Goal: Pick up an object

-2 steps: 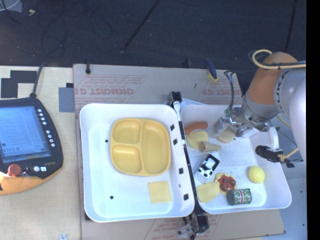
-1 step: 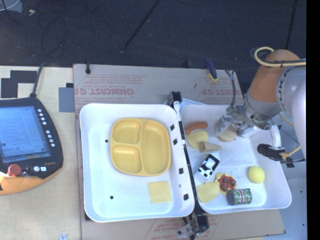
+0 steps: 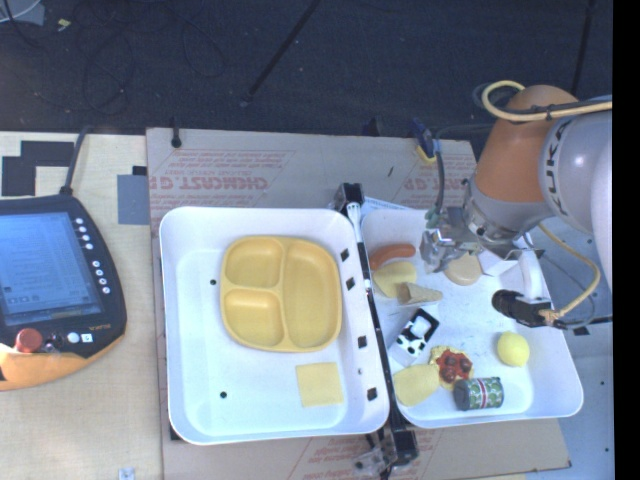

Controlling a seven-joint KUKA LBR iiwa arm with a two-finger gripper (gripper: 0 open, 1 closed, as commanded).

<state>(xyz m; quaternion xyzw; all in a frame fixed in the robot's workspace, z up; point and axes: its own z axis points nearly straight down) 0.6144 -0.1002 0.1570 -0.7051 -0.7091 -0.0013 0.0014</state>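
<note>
My gripper [image 3: 440, 250] hangs low over the back of the right bin [image 3: 560, 393], the grey arm with its orange band reaching in from the right. Just right of it lies a round tan disc [image 3: 464, 269]. To its left are a reddish sausage [image 3: 392, 253] and a pale yellow piece [image 3: 392, 278], with a tan wedge [image 3: 421, 293] just below. I see nothing lifted by the gripper.
Further forward in the right bin lie a black-and-white cube [image 3: 415, 333], a yellow wedge [image 3: 415, 384], a red item [image 3: 454, 365], a small can [image 3: 480, 393] and a lemon [image 3: 512, 349]. The left bin [image 3: 190, 368] holds a yellow divided plate [image 3: 280, 292] and a yellow square [image 3: 320, 384]. A tablet [image 3: 50, 278] sits far left.
</note>
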